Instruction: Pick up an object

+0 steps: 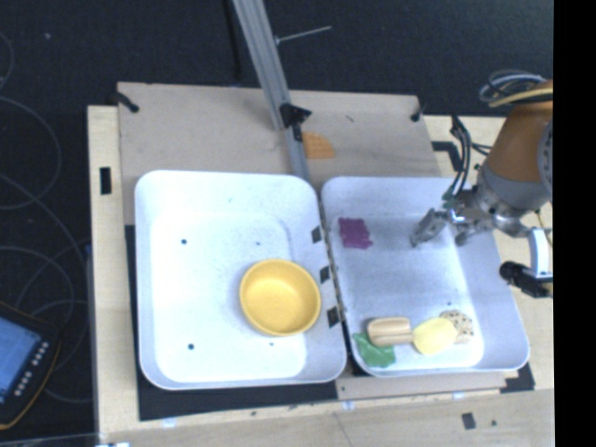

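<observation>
A purple block (355, 233) lies in the right bin (494, 343), just beside the claw (443, 230), whose fingers are spread apart and grip nothing; a tan cylinder (388, 331), yellow piece (432, 336) and green scrap (372, 351) lie nearer the camera, a yellow bowl (279, 297) in the left bin (168, 250) well beyond

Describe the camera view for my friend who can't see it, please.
A grey robot arm reaches from the right, its gripper over the right bin, near a purple block. A tan block, yellow lump and green scrap lie along that bin's near edge; a yellow bowl sits in the left bin.
</observation>
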`<state>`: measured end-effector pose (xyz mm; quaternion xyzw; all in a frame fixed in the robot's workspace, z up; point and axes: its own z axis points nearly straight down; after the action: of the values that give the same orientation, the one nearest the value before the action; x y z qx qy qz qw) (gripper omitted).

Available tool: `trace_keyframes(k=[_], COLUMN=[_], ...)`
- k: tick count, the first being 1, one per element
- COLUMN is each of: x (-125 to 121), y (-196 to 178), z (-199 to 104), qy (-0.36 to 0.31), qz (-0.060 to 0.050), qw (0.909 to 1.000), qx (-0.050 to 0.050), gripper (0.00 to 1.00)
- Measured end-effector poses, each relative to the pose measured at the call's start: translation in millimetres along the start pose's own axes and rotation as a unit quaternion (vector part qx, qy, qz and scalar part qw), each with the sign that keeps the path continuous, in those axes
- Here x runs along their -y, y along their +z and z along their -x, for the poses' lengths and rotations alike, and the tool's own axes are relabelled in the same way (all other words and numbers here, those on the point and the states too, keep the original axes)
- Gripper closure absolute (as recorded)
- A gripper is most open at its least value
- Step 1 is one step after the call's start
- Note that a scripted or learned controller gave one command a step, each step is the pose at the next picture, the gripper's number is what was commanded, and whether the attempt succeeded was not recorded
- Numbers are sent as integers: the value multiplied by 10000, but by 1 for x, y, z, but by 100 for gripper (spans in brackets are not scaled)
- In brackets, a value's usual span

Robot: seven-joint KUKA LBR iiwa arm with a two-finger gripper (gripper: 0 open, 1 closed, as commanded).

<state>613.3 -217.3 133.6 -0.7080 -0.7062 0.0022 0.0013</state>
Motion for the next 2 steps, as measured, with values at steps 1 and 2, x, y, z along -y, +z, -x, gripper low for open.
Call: trace_keyframes(k=[1, 2], x=[-3, -9], y=[-16, -79], z=[1, -3], qy=[0, -34], qz=[49, 70], qw=[10000, 10000], qx=[6, 6], gripper=[100, 100])
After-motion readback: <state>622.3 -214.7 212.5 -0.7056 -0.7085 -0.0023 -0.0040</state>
